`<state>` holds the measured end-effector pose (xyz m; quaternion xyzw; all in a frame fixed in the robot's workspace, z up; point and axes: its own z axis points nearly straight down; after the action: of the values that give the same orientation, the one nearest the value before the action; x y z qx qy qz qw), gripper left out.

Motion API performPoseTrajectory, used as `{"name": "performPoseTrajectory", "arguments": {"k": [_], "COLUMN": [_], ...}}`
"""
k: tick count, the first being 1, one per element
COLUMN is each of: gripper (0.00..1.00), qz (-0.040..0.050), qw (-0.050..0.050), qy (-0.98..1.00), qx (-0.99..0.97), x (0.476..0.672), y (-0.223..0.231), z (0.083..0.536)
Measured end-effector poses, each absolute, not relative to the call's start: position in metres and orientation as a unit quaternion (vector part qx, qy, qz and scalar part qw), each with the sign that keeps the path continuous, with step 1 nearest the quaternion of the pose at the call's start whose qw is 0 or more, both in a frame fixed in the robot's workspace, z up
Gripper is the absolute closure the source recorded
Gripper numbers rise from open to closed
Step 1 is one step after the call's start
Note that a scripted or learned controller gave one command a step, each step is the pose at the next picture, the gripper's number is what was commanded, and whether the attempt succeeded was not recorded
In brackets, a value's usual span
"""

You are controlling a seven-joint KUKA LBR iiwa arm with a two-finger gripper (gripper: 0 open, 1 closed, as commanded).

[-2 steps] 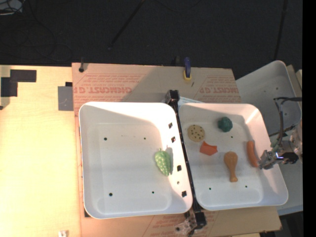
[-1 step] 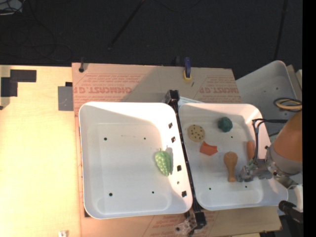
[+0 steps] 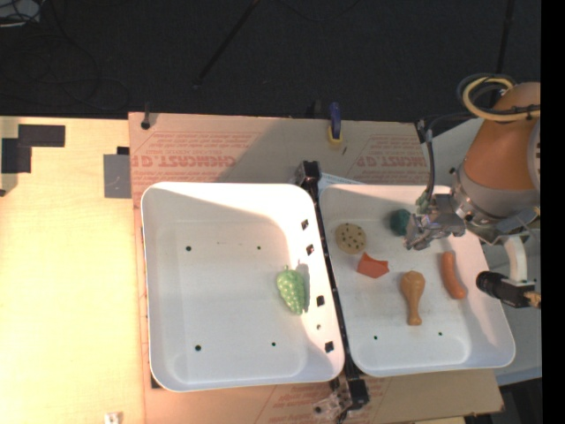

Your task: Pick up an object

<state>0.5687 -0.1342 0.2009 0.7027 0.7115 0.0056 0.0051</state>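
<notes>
My gripper [image 3: 422,233] hangs over the far right part of the right bin [image 3: 441,356], its metal fingers pointing down close to a small teal object [image 3: 400,221] just to its left. In the same bin lie a round tan cookie [image 3: 350,237], a red wedge [image 3: 372,267], a tan drumstick [image 3: 412,295] and an orange sausage [image 3: 453,275]. A green bunch of grapes [image 3: 291,289] rests in the left bin [image 3: 194,360] near its right wall. Nothing shows between the fingers.
The two white bins sit side by side on a cardboard sheet [image 3: 221,153], joined by black clips [image 3: 310,173]. A blue clamp [image 3: 335,122] stands at the back edge. A light wooden benchtop [image 3: 62,281] stretches to the left.
</notes>
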Motion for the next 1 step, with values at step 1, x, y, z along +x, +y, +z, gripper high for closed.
{"name": "performPoseTrajectory", "arguments": {"k": [1], "gripper": [1.0], "qz": [-0.003], "qw": [-0.003], "qy": [0.705], "qx": [0.709], "x": [0.4932], "y": [-0.1746], "z": [0.1713]}}
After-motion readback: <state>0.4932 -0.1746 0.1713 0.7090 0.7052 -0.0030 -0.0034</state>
